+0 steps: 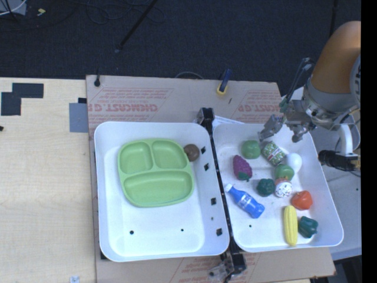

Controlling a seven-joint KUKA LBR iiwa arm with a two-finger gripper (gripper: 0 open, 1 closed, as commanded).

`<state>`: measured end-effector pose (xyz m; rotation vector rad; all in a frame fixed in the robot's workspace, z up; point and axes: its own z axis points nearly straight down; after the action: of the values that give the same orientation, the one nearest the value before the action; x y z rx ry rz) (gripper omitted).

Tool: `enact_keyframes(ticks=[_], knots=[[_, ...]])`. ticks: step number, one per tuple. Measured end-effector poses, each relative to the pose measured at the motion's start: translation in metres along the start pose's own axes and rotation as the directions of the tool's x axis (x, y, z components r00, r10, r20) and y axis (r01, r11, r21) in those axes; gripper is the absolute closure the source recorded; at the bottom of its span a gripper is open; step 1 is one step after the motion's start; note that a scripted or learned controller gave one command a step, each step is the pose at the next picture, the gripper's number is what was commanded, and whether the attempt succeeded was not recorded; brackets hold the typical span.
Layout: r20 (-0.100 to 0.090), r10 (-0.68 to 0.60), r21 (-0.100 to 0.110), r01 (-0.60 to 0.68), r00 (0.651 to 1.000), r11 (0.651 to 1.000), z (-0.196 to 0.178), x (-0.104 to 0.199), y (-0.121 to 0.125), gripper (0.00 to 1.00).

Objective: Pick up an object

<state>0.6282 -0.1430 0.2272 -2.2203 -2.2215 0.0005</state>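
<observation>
1. Camera view: the gripper [284, 126] hangs open and holds nothing above the right bin's [330, 208] far edge.
2. Beneath it crowd a green ball [251, 149], a striped can [274, 153] and a purple fruit [241, 167].
3. The left bin [106, 217] carries a green tray [155, 173].

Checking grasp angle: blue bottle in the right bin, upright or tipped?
Tipped. The blue bottle lies on its side on the right bin floor, white cap toward the divider.

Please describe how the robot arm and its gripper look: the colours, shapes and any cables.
The arm is thick and rounded, with a wide orange band over a grey wrist section. Below it, the gripper is a compact grey metal assembly with two short fingers. A thin rod or cable runs up beside the wrist.
</observation>
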Motion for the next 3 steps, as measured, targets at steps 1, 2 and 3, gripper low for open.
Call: enact_keyframes(ticks=[1, 2, 3], knots=[[-0.002, 0.000, 0.007, 0.000, 1.000, 1.000, 0.061, 0.004, -0.008, 0.00], [-0.002, 0.000, 0.005, 0.000, 1.000, 1.000, 0.121, 0.013, -0.008, 0.00], [0.000, 0.001, 0.003, -0.001, 1.000, 1.000, 0.141, 0.014, -0.009, 0.00]])
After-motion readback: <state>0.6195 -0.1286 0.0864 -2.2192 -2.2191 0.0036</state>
